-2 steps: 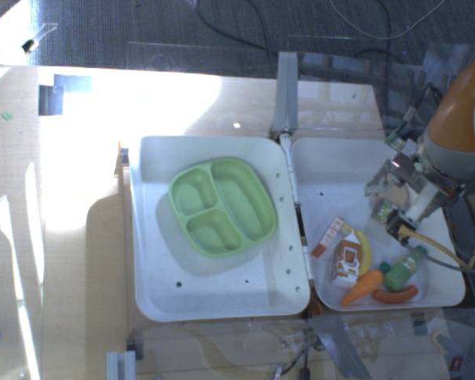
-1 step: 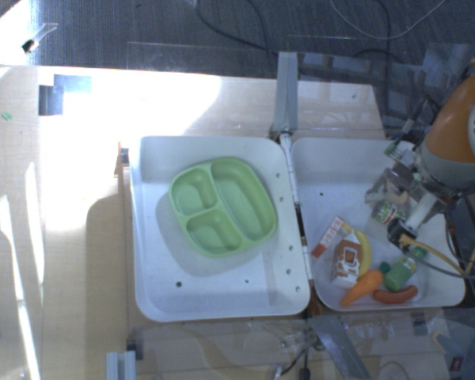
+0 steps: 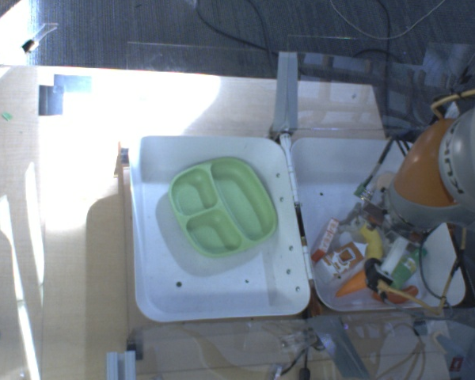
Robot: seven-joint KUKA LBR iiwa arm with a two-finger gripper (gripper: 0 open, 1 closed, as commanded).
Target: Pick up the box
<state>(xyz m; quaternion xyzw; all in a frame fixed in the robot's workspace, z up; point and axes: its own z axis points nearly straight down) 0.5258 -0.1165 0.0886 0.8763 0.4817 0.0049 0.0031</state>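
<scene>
We see the gripper (image 3: pixel 378 226) low over the right bin (image 3: pixel 324 161), among the clutter there, but the arm's (image 3: pixel 459 161) bulk and the jumble under it hide the fingers, so we cannot tell how wide it stands or whether it grips anything. It seems to touch or hang just above the yellow piece (image 3: pixel 371 237).

Going from the left, the bench (image 3: pixel 71 212) is pale wood grain, washed with hard sunlight. The left bin (image 3: pixel 222 291) is smooth white plastic with rounded corners and small holes in its floor. In it lies a tray (image 3: pixel 222 206), matte light green, a rounded oblong split into three compartments, set at a slant.

The right bin is the same white plastic. Near its left wall lies the box (image 3: pixel 326 239), a small flat carton in orange-red and white print, tilted, just beside a second printed packet (image 3: pixel 345 260) in brown and white. Right of these lie the yellow piece, an orange carrot-like cone (image 3: pixel 350 286) and a white and green bottle shape (image 3: pixel 400 261), all crowded together under the wrist. The arm above them is smooth grey with a glossy orange band (image 3: pixel 427 172).
</scene>
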